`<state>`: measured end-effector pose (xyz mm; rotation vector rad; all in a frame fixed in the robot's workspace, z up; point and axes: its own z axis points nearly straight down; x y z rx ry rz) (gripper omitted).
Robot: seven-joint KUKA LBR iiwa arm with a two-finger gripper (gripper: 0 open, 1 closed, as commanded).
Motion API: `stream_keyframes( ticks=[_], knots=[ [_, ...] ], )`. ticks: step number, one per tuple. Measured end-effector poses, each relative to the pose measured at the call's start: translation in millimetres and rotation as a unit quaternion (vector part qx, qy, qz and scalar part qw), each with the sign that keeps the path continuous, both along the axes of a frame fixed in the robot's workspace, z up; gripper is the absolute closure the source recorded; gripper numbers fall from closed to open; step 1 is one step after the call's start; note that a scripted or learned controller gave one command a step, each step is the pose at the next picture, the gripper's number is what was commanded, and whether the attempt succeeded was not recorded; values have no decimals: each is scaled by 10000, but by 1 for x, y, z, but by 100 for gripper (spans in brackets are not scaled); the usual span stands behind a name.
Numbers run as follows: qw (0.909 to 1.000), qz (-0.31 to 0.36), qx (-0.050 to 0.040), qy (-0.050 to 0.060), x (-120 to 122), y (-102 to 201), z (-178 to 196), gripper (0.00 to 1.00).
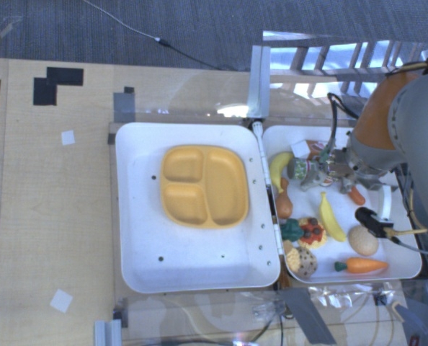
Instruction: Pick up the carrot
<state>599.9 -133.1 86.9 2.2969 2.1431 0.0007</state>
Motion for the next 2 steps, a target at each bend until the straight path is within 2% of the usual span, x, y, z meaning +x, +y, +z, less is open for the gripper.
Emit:
stream_keyframes(
  ticks=[1, 2],
  knots=[
    [9995, -322, -5, -51, -45, 37, 2, 0],
    [9996, -277, -7, -93, -42, 38, 14, 100]
  ],
)
